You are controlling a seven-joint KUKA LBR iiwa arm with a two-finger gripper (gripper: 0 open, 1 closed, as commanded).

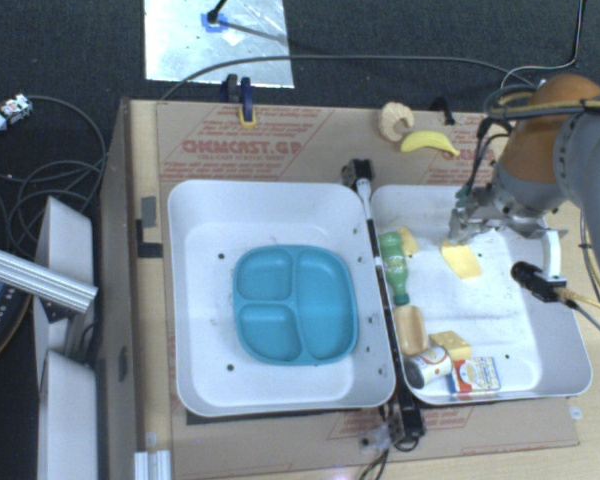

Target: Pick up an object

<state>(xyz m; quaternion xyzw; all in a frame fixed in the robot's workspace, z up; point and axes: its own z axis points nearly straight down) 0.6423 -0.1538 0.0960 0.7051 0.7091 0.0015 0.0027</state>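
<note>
Hovering our gripper (464,226) in the right bin (570,363), fingers' spacing impossible to tell, we judge we're approaching the yellow block (462,261) at its six o'clock, needing descent.

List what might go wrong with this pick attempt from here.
1. The gripper sits just above the flat yellow piece in the right bin; a piece lying that flat may slip from a grasp.
2. Most other items, the green bottle among them, crowd the bin's left wall, leaving little room for a grasp.
3. The black cable beside the arm could snag.
</note>
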